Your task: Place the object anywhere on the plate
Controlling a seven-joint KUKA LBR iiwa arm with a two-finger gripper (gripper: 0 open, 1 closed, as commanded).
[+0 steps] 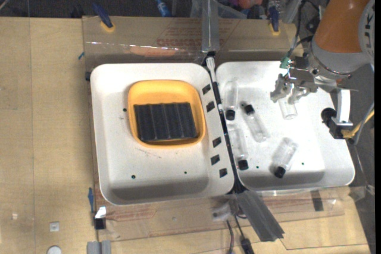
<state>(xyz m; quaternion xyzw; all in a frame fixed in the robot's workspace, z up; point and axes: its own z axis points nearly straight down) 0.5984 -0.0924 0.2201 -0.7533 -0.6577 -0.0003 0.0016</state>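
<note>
The job was barely begun at that moment. The yellow, rounded-square plate with the dark ribbed insert (166,113) sat in the left shallow white bin (107,128), and nothing of mine lay on it. Everything I might carry over was in the right shallow white bin (333,169): several small clear plastic vials with black caps. One lay near the bin's middle (255,123), another lower down toward the front edge (283,156), and one more hugged the divider between the two bins (238,149).

My gripper (287,91) hung over the far right part of that bin, near its back rim, with my grey arm and its orange band (345,15) reaching in from the right. Just beneath my fingertips there seemed to be another clear vial (288,107), standing or tilted against the white floor, and I appeared to be at it or right above it. I could not tell how far apart my fingers were: the metal parts and the see-through plastic ran together from that height, so whether I was pinching the vial, only brushing it, or hovering over it was beyond what I could make out.

What remained, as I judged it, was nearly all of the work: securing a vial, lifting it, crossing the divider to the left and setting it down on the plate.
</note>
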